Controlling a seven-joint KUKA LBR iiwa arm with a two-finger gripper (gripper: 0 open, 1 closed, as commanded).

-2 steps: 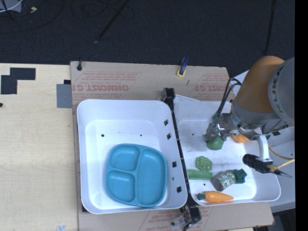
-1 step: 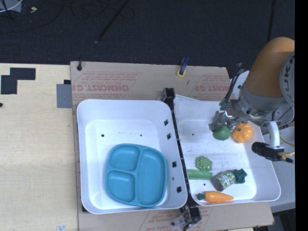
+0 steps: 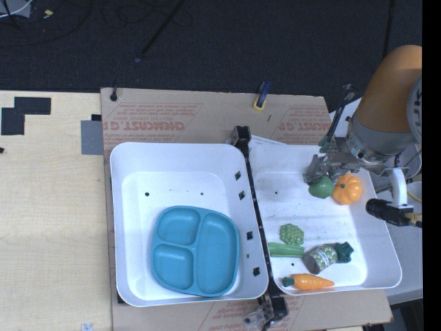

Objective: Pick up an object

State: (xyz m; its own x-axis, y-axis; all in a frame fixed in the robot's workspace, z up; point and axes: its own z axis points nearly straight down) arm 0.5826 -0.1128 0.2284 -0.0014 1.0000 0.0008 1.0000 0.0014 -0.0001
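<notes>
Cardboard [image 3: 172,119] underlies both white bins [image 3: 131,185]; the gripper [image 3: 321,178] clasps a green toy [image 3: 320,187].

Both bins, the left bin [image 3: 127,185] and the right bin [image 3: 386,254], are plain white, and they sit on a brown cardboard sheet [image 3: 179,116] printed with faded red lettering, over a pale wood-toned bench [image 3: 48,219] marked with a few black and grey blocks. The divided plate [image 3: 195,250] is a flat turquoise blue, while the right bin's toys run green for the round piece [image 3: 320,187], the knobbly broccoli [image 3: 291,234] and the long stalk [image 3: 286,249], orange for the small pumpkin [image 3: 347,189], and orange with a green tip for the carrot [image 3: 308,281]. The can [image 3: 322,258] is grey with a dark green end, the arm [image 3: 394,102] is grey with an orange band, and a blue and yellow clip [image 3: 262,95] stands at the cardboard's far edge against a black backdrop [image 3: 207,33].
</notes>
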